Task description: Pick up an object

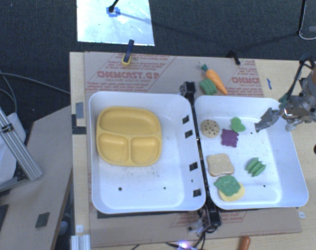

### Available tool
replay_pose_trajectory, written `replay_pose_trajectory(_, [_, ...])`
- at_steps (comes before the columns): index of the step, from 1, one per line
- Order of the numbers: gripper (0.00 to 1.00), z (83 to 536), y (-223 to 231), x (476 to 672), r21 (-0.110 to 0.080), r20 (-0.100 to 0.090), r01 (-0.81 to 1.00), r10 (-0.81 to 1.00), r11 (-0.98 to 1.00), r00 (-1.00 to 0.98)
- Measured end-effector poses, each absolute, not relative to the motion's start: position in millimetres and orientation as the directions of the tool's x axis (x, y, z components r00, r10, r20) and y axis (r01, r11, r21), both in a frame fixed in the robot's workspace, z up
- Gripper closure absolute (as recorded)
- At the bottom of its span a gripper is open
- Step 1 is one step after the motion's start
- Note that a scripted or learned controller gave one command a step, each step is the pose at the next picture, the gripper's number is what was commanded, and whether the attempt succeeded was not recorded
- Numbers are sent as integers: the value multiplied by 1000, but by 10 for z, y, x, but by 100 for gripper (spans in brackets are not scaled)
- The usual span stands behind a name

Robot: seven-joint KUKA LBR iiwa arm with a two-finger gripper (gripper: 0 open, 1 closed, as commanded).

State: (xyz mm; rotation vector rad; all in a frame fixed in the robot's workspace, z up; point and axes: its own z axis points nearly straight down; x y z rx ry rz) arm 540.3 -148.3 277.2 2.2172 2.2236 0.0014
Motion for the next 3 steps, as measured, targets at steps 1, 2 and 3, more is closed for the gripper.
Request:
replay_pose_trajectory(1, [0,924,-1130,5859,-8,3,1000,1000,8,-8])
replay_pose_trajectory(2, [100,1126,-1162,5883,4,-1,1000,1000,3,-3])
replay_pose_trajectory(3, [100,1882,-367,5783,5,2,1000,1000,10,-10])
